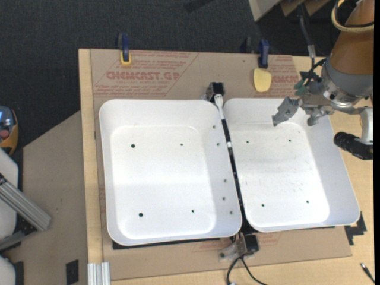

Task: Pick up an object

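Yellow object [262,79]: small, rounded, smooth lump, matte. It lay on the tabletop [95,159], just beyond the far edge of the right bin [332,200], directly below a blue clamp [263,46] and well apart from the pincer.

Pincer [295,120]: grey metal, fingers spread, nothing between them. It hung over the far right corner of the right bin, tips pointing down toward the bin floor.

Arm [350,40]: grey wrist with an orange band above, entering from the right.

Right bin and left bin [113,177]: shallow, glossy white plastic with rounded corners and a few small dark dots on each floor. The right floor looked faintly scuffed.

A black strip [228,153] ran along the seam between them.

Tabletop: brown board with red lettering, and a second blue clamp [124,43] at its far left corner.
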`<state>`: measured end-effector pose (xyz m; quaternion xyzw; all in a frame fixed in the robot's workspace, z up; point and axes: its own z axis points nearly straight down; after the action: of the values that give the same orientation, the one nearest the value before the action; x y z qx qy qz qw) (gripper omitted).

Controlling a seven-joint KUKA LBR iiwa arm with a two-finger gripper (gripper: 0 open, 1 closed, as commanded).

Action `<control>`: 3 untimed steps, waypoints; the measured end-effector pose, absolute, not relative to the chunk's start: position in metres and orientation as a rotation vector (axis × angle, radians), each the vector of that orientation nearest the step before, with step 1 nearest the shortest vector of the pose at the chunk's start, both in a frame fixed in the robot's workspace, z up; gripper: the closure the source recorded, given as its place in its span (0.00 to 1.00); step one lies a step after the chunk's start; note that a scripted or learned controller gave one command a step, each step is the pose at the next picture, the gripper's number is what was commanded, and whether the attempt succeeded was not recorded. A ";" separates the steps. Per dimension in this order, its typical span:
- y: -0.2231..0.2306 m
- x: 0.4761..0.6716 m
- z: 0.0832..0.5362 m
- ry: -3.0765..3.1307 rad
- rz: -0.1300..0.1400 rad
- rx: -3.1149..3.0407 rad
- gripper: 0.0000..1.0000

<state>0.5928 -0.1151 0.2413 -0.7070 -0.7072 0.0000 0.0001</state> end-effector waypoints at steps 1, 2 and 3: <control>-0.115 0.594 0.252 -2.224 -0.003 -2.222 1.00; -0.075 0.598 0.397 -2.238 -0.020 -2.226 1.00; -0.057 0.632 0.308 -2.219 0.008 -2.214 1.00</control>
<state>0.6317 -0.0573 0.3079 -0.7062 -0.7080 0.0024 0.0034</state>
